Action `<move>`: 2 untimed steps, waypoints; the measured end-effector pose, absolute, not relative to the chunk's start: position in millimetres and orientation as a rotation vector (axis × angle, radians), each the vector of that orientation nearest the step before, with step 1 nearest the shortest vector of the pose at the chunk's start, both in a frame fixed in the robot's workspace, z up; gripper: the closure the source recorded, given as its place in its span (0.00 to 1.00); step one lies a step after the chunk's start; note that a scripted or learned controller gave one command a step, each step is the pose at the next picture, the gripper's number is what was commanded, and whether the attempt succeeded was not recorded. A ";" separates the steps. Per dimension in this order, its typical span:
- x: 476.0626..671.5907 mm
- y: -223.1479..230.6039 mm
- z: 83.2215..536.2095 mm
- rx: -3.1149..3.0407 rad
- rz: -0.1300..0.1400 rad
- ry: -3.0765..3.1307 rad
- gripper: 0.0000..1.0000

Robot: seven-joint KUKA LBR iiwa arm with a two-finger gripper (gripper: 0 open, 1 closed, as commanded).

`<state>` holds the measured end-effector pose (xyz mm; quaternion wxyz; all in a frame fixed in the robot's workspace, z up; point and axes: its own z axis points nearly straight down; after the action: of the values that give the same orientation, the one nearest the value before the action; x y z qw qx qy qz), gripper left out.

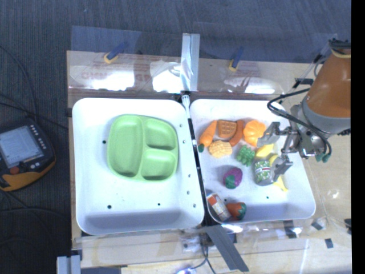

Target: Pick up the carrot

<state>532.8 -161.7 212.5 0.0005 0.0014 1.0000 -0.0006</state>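
The carrot point(207, 133) is orange with a green stub at its lower end. It lies tilted at the upper left of the right bin point(296, 207), close to the divider between the bins. My gripper point(278, 149) hangs over the right side of that bin, well to the right of the carrot and apart from it. Its fingers point(273, 131) are spread open, and nothing is gripped between them. A yellow toy point(264, 151) and a small can point(262, 172) lie just left of the fingers.
Around the carrot lie a waffle point(226, 129), an orange point(254, 131), corn point(220, 149), a green bunch point(246, 154) and a purple vegetable point(232, 177). A small bottle point(218, 206) and red fruit point(237, 210) rest at the front. The left bin point(91, 210) holds a green divided plate point(142, 147).
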 end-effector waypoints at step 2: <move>638.5 -151.5 106.3 -0.110 -0.013 3.113 0.00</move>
<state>638.5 -151.5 106.3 0.0134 -0.0355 0.9993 -0.0040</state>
